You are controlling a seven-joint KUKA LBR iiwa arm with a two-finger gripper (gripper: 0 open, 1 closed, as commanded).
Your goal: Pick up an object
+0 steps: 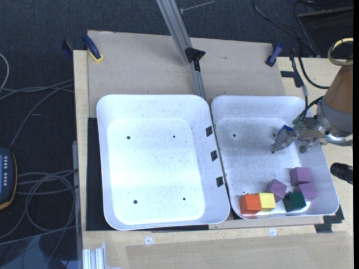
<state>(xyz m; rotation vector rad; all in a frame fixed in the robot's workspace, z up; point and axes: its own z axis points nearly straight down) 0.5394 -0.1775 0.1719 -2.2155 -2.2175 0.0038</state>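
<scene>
Nothing has yet been picked up. The two-finger metal gripper [287, 139] is seen above the bare floor of the right-hand shallow white bin [247, 108], well apart from the objects. Its fingers appear spread with nothing between them, though the view is too small for certainty. The candidates are clustered in the bin's near corner: an orange block [251, 203] touching a yellow block [267, 200], a dark green block [293, 201], and three purple blocks [301, 176]. Reaching, closing and lifting are all left to be done.
</scene>
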